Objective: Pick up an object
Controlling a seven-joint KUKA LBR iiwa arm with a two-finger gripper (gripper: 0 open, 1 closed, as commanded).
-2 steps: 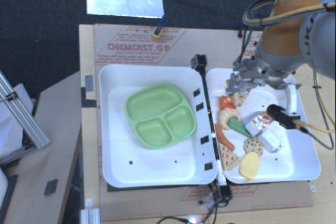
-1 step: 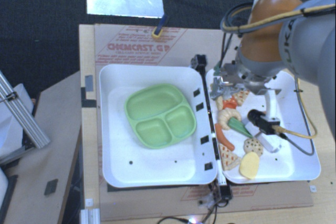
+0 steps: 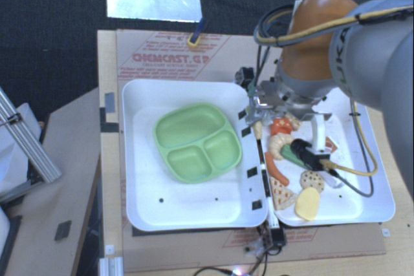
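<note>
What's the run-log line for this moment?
arm: low over right white bin | gripper: above toy food pile, fingers unclear | green three-compartment plastic plate: left white bin, untouched | pick: not confirmed

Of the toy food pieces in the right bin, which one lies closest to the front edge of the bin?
The pale yellow oval piece, at the bottom of the pile; the brown speckled cookie lies just behind it.

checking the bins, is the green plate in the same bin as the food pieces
No, the green plate lies alone in the left bin, while the food pieces are piled in the right bin.
</note>
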